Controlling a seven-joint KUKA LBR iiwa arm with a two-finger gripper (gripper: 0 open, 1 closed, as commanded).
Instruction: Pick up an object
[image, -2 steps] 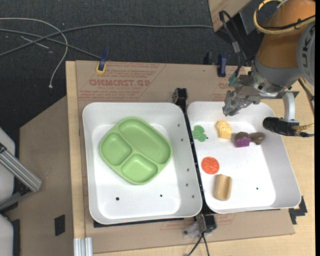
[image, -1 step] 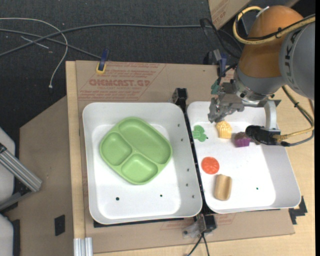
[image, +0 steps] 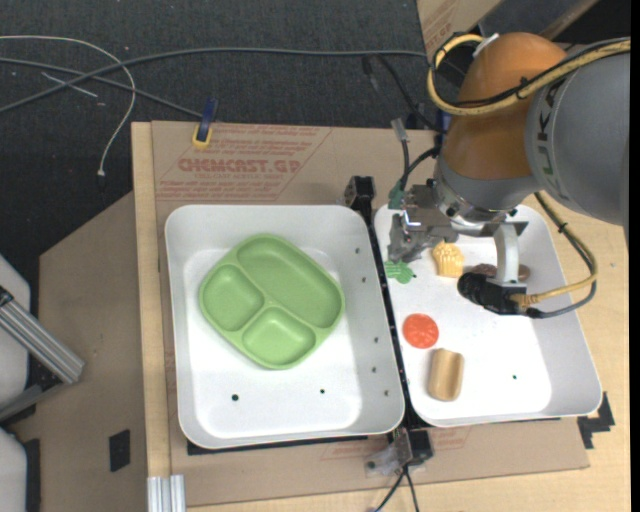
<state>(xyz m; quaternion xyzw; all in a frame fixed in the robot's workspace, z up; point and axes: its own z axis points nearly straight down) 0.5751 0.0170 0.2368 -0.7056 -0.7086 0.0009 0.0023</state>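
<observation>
White plastic bins frame my reach: my fingers (image: 408, 238) hover low over the right bin (image: 560, 385), just above a small green piece (image: 400, 271); whether they are open, I cannot tell. Yellow piece (image: 449, 261) beside it, red disc (image: 421, 330) and tan cylinder (image: 445, 374) below.

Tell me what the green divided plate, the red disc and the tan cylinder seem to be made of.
Green divided plate: looks like moulded plastic, matte with a soft sheen, one even colour and rounded compartment edges. Red disc: probably plastic or rubber, flat, uniformly coloured, dull; too small to be sure. Tan cylinder: possibly wood or cork, with a matte, even tan surface and no gloss; plastic cannot be ruled out.
</observation>
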